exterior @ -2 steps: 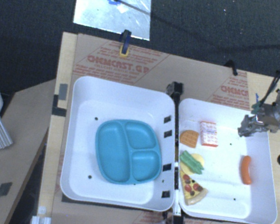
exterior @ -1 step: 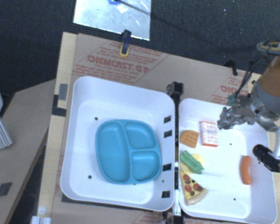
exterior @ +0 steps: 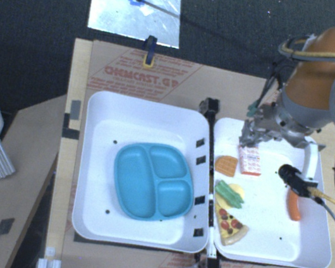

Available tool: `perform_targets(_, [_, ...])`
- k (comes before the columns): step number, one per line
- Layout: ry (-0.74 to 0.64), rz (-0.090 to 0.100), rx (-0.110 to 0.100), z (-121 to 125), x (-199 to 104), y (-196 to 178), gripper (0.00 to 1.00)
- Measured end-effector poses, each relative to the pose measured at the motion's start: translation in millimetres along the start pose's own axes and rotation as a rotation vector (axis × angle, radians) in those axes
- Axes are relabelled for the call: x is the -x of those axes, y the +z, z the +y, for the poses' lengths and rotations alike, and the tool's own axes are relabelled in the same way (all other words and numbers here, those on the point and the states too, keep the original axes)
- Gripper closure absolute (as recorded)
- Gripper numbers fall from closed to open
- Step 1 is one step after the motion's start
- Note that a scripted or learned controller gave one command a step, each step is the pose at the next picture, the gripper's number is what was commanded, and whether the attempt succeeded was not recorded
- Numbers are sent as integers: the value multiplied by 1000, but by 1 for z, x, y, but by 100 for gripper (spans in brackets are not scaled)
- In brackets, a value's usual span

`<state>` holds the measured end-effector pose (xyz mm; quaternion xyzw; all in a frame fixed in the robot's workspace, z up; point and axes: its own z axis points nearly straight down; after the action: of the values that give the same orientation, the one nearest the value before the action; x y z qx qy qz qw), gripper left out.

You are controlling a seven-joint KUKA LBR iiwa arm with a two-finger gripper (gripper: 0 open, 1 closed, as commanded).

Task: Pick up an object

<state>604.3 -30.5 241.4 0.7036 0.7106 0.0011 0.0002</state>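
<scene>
Gripper [exterior: 248, 138] hangs over the far-left corner of the right bin [exterior: 312, 253], just above the far end of a red-and-white packet [exterior: 251, 160]. I cannot tell from here whether it is spread or closed; nothing visibly held. My guess is the packet is the pick, since it lies closest.

To do it well, I'd centre over the packet's middle rather than its far end, line the jaws across its short side, and come straight down. It looks flat, so a shallow grip may slip off.

In the way: a waffle piece [exterior: 226, 166] sits just beside the packet toward the bin's left edge, so I'd watch for a nudge or double grab. Green beans [exterior: 229, 193] and a pizza slice [exterior: 231, 228] lie along that left edge, nearer the front. An orange carrot [exterior: 295, 207] is by the right edge, well apart. The left bin [exterior: 97, 150] holds a blue divided plate [exterior: 149, 181], no concern.
</scene>
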Motion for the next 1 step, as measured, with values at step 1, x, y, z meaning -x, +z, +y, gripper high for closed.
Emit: perform_targets(1, [0, 0, 2, 18, -61, 4, 100])
